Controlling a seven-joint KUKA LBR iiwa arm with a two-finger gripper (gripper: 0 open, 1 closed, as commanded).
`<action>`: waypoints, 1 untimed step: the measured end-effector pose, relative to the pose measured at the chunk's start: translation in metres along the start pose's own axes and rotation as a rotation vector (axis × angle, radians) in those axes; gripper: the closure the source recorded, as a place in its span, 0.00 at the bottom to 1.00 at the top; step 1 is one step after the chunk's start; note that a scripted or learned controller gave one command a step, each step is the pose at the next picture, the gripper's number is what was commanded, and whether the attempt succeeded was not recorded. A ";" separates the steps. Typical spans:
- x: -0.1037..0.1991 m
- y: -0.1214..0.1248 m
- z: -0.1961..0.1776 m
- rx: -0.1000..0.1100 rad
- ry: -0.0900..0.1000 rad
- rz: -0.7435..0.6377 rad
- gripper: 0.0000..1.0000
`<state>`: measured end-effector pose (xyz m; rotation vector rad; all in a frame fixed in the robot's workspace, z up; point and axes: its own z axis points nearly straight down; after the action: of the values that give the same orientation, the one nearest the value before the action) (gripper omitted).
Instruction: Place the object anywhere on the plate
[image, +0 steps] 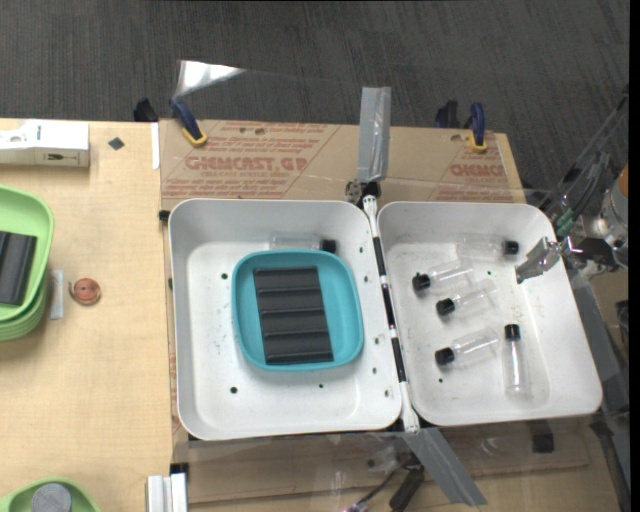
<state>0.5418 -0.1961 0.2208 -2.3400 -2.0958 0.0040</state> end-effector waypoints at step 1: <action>-0.009 -0.009 -0.112 0.001 -0.001 0.083 0.00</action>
<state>0.5323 -0.2039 0.3331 -2.4245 -1.9971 0.0058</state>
